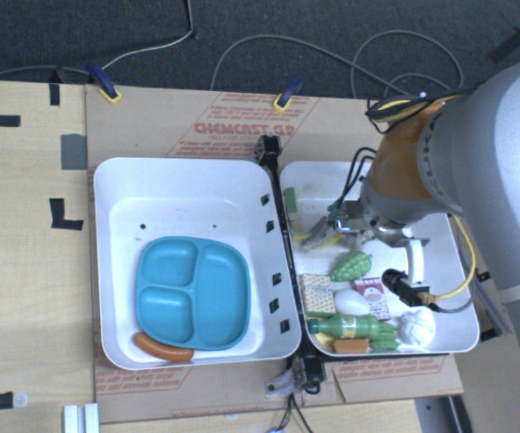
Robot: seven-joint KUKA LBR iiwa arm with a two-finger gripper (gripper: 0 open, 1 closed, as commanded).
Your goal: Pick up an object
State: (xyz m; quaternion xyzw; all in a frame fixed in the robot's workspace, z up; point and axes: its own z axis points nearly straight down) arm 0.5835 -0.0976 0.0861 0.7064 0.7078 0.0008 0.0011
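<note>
From here I cannot tell how my claw (343, 226) is set, low in the right bin (454, 336) at 11 o'clock of the green toy (351, 265), and I fear it snags the crowded pile at 6 o'clock or closes on nothing.

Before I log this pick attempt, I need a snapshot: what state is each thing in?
Blue tray: lying flat in the left bin, compartments bare.
Sausage: lying loose at the tray's front edge.
Green toy: loose in the right bin, just below the arm.
White egg: resting among the pile.
Gripper: low inside the right bin.
</note>
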